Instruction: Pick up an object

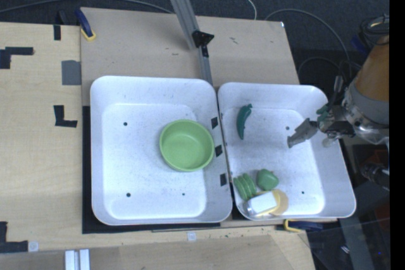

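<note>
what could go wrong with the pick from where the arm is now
1. The gripper hangs over bare floor of the right bin, apart from every object; closing here would likely grab nothing.
2. The green ridged piece, green lump and white and yellow object crowd together in the near corner, so a grab there may push neighbours or pinch two.
3. The dark green curved object lies near the wall between the bins, which could block a finger.
</note>
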